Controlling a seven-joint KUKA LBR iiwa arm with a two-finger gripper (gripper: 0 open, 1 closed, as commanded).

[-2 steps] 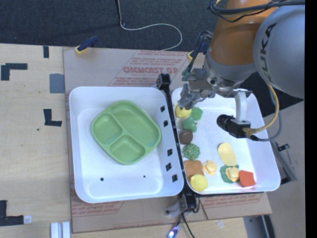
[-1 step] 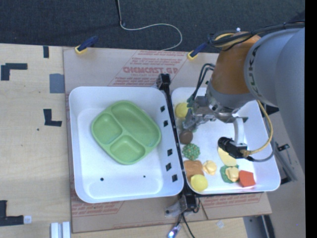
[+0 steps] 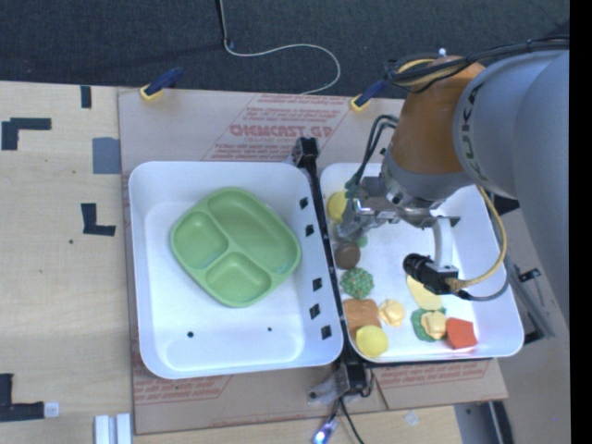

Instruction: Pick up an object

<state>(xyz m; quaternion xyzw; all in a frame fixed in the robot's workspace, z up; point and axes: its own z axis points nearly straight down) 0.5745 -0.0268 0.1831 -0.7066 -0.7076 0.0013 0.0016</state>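
Toys in the right bin (image 3: 490,213): brown ball (image 3: 347,255), broccoli (image 3: 357,282), orange block (image 3: 361,313), yellow ball (image 3: 371,341), red block (image 3: 462,333), banana (image 3: 424,294). Tool (image 3: 354,213) low over the bin's left side, just above the brown ball. Cannot tell if clenched or released. Green tray (image 3: 236,245) in the left bin (image 3: 153,248). Both bins on the counter (image 3: 55,276).
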